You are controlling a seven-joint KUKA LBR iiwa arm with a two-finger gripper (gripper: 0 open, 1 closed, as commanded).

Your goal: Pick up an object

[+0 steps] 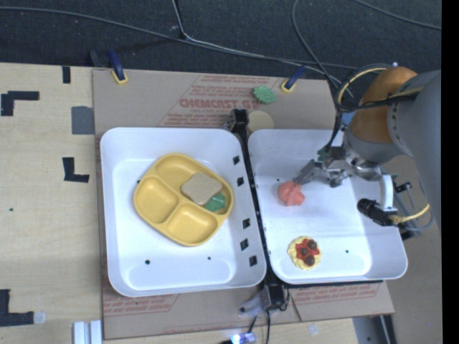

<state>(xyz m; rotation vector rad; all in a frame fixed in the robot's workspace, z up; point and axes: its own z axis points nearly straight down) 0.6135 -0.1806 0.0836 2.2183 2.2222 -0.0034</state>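
My tool (305, 175) is hanging over the right bin (387, 264), reaching in from the right with the orange band sitting just above the wrist. Honestly I can't tell how it's set right now, the tip is too small and dark against the white to read, and I'm not seeing anything gripped in it. The tip is pointing left and down toward the pink lump (291, 193), which is lying on the bin floor just beside it, near the left wall of that bin. Whether they're actually touching I can't tell, they're looking very close though.

Further toward the front of the same bin a little round pizza toy (304, 252) is sitting flat, yellow with red and dark bits on top, well apart from the pink thing.

Over in the left bin (122, 264) a yellow divided plate (161, 203) is lying at a tilt-ish angle, rotated like a diamond. A tan slice of bread (201, 187) is resting in its right compartment, and something green (217, 203) is peeking out just beside it.

Both bins are sitting side by side on a cardboard sheet (143, 99) on my worktop (43, 213). A green dotted thing (264, 93) is lying on the cardboard behind the bins, and two blue-and-yellow clamps (116, 69) are pinning the back edge of the sheet.
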